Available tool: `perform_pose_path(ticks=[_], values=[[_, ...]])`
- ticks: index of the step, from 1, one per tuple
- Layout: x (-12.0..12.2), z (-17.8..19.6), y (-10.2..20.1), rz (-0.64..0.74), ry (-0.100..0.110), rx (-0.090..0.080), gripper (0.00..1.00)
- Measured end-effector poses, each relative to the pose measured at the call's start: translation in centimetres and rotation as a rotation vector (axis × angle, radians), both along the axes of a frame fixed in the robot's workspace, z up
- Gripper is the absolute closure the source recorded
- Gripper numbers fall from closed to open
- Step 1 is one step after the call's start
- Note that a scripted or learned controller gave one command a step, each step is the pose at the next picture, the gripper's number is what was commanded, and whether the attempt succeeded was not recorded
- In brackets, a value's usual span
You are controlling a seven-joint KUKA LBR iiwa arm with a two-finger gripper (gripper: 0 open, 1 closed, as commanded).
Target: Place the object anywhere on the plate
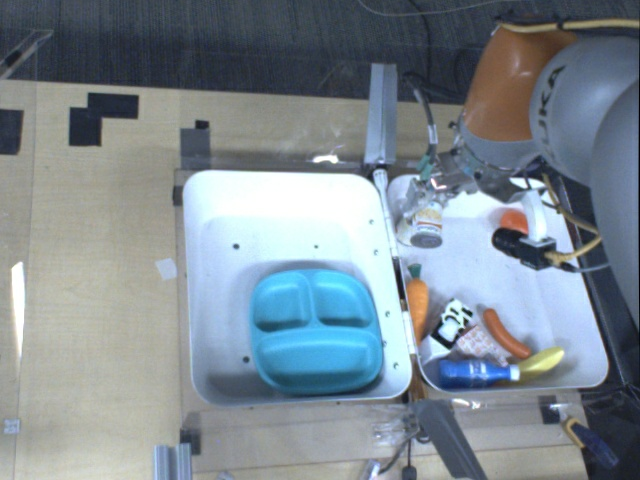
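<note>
1. You see the jar (426, 225) at the right bin's (590, 358) far left corner, under the gripper (432, 190).
2. You can't tell if the fingers are open or closed.
3. Plate (316, 330) sits in the left bin (215, 268), well apart from the jar.
4. Carrot (417, 306), sausage (506, 334), banana (541, 361) and bottle (472, 373) lie along the right bin's near side.

Robotics lab. Light wooden bench (90, 268) bears two white bins (290, 193) in metal brackets, black markers (100, 116) stuck on top, loose cable (420, 8) over dark carpet (200, 18) behind.
</note>
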State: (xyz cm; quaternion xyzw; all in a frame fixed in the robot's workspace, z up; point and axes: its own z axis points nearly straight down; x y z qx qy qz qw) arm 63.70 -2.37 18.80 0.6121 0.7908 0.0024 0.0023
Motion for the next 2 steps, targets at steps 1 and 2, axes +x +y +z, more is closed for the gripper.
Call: perform_pose_path(ticks=[1,2], values=[[-6.5,-0.27,8.02,-0.115,0.003,0.001,1.0],[-6.5,-0.26,7.99,-0.116,0.003,0.001,0.0]])
